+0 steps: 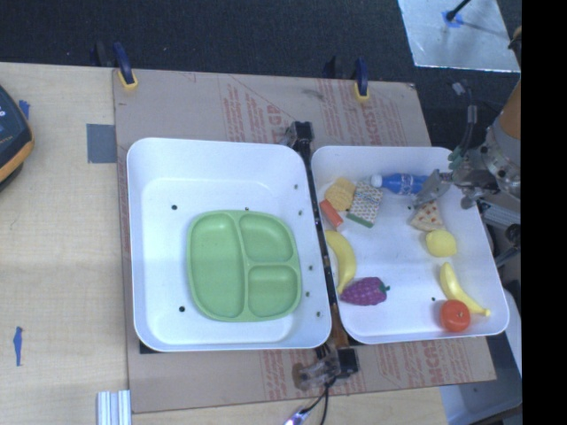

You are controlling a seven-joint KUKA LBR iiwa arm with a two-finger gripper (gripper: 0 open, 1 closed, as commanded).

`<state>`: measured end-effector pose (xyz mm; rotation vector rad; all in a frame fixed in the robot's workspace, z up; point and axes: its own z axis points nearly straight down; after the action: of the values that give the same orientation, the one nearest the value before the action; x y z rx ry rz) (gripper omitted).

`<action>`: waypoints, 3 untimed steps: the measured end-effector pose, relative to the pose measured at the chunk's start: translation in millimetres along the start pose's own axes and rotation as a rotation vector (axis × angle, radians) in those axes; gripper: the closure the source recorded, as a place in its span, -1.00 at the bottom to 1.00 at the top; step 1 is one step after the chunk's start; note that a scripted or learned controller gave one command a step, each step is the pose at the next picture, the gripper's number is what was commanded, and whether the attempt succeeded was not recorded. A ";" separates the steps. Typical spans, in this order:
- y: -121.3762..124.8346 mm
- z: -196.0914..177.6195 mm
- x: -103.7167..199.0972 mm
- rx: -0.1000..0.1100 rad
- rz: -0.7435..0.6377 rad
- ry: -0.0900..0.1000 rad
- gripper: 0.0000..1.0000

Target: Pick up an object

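Leftward, green tray (243,265) in left bin (146,237); toy foods fill right bin (399,326).

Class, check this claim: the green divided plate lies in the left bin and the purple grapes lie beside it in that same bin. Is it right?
Not quite. In the camera view the green divided plate does lie in the left bin, but the purple grapes lie in the right bin.

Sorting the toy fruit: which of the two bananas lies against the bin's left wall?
The larger banana, by the wall between the bins, above the grapes. The smaller banana lies near the tomato, at the right.
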<state>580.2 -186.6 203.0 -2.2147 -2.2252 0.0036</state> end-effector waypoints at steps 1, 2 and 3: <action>64.7 87.3 7.8 0.001 0.000 -0.001 -1.00; 76.5 51.5 -25.7 -0.002 0.001 0.000 -1.00; -28.3 112.2 22.7 0.003 0.000 0.001 -1.00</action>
<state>551.4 -164.1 90.9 -2.2131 -2.2232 0.0062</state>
